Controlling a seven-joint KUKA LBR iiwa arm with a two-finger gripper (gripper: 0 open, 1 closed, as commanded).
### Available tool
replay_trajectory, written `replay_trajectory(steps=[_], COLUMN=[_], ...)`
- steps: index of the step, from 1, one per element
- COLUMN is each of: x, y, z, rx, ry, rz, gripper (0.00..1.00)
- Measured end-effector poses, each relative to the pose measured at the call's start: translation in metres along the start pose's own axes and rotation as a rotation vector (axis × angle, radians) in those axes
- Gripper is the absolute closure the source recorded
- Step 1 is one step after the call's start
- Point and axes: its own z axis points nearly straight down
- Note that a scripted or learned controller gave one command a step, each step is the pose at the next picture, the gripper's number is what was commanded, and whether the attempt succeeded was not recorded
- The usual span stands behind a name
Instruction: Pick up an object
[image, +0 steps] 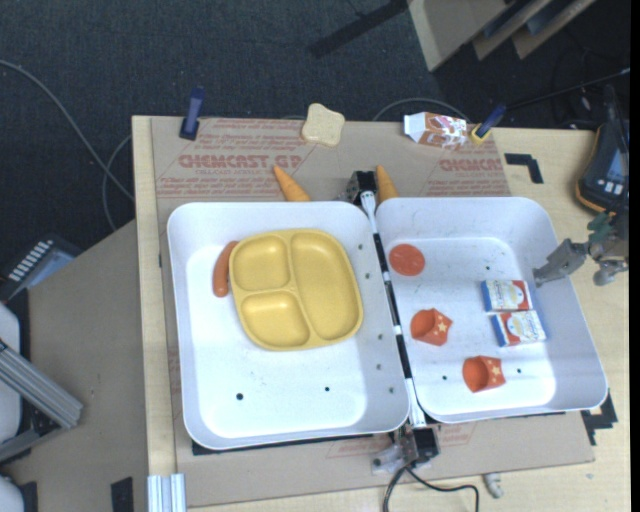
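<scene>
**Gripper at the right rim of the right bin, objects untouched**

The gripper (572, 258) stood at the far right of the camera view, over the right rim of the right bin (560, 392). Only a grey finger-like part and some linkage beside it were visible, and the state of the jaws could not be determined from this view. No object was seen between them.

All pickable objects lay to the left of the jaws as the camera sees them. Nearest were two small white-and-blue cartons: the upper carton (505, 294) lay just left of and slightly below the jaws, and the lower carton (518, 327) lay just beneath the first, close to it. An orange cup-shaped piece (484, 372) lay further below and to the left, near the bin's front edge. A red-orange block with a star mark (432, 326) lay well to the left, near the bin's middle. A flat red disc (406, 260) lay at about the same height as the jaws, well apart from them, near the divide between the bins.

The left bin (200, 400) lay farthest from the jaws. It held a yellow divided plate (296, 288) with three compartments, and a red sausage-shaped piece (221, 271) touching the plate's left edge.

Behind the bins, on the bench board (240, 160), lay a slice-of-bread piece (323, 123), an orange carrot-like piece (290, 184) and a small carton (436, 129).
</scene>
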Motion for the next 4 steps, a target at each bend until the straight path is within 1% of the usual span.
replay_trajectory(steps=[1,2,3,4], x=[-0.007,-0.017,-0.018,0.056], y=[0.009,0.071,0.075,0.095], z=[0.152,0.188,0.173,0.193], rx=[0.004,-0.008,-0.02,-0.002], ry=[0.002,-0.004,-0.008,0.001], rz=[0.0,-0.001,-0.002,-0.002], gripper=[0.0,0.0,1.0,1.0])
